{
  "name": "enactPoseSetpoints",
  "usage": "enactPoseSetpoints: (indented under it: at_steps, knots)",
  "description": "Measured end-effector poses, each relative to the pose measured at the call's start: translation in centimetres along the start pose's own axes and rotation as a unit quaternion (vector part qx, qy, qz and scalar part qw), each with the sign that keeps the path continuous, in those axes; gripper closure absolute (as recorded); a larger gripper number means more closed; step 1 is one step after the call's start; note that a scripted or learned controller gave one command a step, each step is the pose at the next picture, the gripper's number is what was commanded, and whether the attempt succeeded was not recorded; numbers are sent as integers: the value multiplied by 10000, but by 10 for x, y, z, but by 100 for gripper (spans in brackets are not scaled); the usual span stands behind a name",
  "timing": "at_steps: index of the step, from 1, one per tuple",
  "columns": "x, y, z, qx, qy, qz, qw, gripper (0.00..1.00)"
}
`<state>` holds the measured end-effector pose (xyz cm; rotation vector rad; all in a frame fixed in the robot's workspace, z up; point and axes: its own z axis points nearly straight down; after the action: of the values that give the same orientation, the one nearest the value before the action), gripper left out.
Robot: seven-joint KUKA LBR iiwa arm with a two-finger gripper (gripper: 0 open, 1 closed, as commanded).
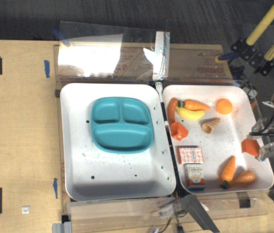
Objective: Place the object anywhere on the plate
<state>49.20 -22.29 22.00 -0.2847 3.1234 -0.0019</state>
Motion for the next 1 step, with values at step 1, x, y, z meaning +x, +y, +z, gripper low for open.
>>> enactPoseSetpoints:
  at_steps: [1]
  knots:
    - [4, 7, 2, 4, -2, 1397, 9902, 100]
